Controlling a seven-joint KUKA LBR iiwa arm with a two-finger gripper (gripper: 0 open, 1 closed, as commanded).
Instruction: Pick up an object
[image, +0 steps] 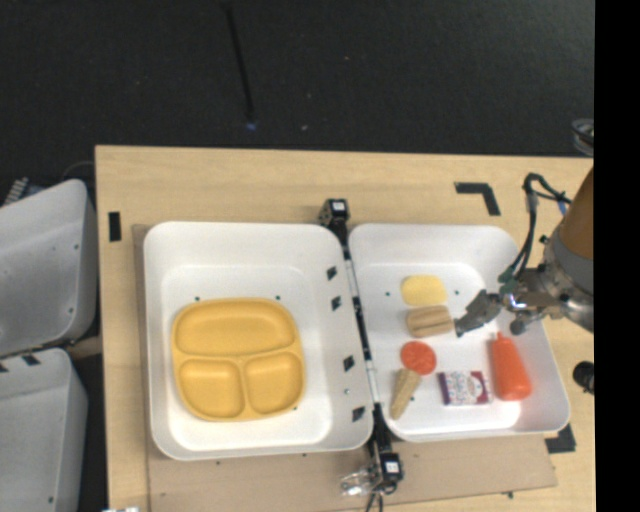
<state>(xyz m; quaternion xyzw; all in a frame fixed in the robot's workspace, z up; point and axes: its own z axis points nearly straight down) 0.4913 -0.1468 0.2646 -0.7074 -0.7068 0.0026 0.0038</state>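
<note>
Gripper (487, 312) just right of wooden block (429, 321)

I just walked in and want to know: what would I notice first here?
Probably the big yellow divided tray lying in the left bin. Next, the colourful bits in the right bin: an orange bottle, a red disc and a yellow block, with the gripper above them.

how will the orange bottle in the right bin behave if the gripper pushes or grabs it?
The orange bottle lies on its side and looks rounded, so a sideways push may roll it. It looks like smooth plastic, probably stiff but slippery. The gripper is just above it, and the bin wall on its right could stop a roll.
</note>
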